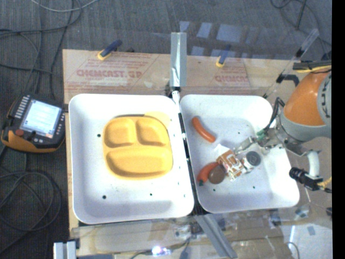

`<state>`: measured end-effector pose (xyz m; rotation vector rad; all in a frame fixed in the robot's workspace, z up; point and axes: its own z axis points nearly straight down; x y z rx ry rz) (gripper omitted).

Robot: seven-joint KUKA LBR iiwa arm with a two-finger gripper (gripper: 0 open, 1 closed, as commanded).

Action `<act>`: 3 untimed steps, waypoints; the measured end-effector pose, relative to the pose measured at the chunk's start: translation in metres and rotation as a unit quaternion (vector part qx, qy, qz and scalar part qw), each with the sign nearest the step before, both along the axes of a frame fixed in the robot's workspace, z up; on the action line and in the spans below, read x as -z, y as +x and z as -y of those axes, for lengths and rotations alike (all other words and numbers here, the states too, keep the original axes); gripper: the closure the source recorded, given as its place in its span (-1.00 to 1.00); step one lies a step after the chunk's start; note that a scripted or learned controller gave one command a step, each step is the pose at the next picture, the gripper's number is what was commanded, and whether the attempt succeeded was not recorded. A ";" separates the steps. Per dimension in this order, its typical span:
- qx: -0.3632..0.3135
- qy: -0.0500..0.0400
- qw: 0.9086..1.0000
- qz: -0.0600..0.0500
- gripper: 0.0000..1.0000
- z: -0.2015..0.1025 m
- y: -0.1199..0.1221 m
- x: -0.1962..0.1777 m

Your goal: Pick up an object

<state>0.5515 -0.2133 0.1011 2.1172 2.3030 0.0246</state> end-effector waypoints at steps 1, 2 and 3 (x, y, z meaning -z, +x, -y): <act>-0.001 0.001 1.000 0.000 1.00 -0.001 0.001 -0.008; -0.001 0.001 1.000 0.000 -1.00 -0.001 0.001 -0.008; 0.103 0.007 0.995 0.004 -1.00 -0.001 -0.018 0.005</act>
